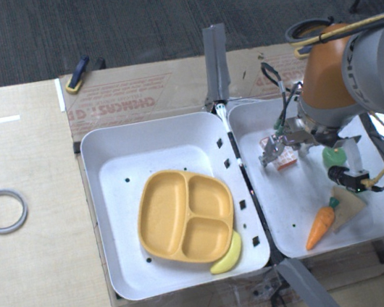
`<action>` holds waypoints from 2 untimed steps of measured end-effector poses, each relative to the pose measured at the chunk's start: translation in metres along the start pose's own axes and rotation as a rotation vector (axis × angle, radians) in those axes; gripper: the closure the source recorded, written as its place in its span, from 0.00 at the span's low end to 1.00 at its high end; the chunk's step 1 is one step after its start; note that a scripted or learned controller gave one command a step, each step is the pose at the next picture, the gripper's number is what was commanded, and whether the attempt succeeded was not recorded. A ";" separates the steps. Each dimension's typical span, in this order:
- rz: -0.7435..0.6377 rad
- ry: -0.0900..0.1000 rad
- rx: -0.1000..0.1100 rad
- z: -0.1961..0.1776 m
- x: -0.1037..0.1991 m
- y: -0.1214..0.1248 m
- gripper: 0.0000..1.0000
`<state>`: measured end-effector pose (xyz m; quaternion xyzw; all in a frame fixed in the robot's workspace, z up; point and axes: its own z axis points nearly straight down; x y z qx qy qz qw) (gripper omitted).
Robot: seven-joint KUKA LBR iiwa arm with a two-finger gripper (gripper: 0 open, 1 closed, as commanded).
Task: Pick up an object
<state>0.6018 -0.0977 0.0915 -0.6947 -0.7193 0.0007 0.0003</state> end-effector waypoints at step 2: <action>0.223 -0.001 0.000 -0.100 0.044 0.028 1.00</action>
